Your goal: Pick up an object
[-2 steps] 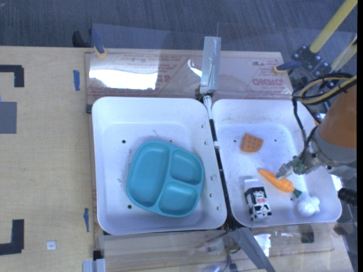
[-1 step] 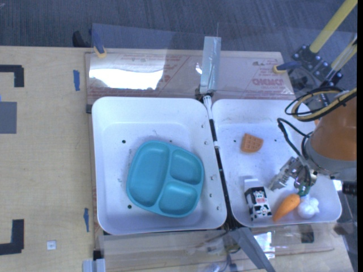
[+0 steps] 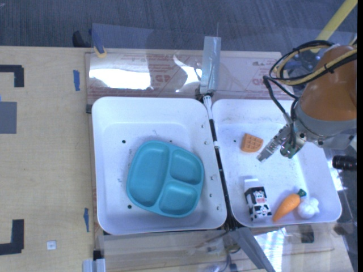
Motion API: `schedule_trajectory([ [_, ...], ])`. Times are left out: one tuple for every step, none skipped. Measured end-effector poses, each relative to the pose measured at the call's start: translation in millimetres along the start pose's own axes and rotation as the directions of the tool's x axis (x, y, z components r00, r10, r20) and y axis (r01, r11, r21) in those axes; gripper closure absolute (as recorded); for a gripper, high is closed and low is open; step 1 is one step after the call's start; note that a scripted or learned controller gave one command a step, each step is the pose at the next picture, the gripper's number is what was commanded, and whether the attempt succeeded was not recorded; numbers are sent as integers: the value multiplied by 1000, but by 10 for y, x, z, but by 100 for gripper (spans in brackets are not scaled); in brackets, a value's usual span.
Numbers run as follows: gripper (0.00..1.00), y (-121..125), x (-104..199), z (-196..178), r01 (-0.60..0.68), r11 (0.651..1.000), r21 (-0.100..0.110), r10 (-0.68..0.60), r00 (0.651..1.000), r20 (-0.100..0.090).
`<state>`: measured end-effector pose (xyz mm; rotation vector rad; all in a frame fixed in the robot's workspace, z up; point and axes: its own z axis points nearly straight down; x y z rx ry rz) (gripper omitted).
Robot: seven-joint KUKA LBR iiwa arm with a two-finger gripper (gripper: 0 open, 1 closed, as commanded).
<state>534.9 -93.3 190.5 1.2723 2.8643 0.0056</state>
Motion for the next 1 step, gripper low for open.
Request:
schedule_trajectory([
  [0,-23,-1,22,-3,1000,4,3,1000,-3],
])
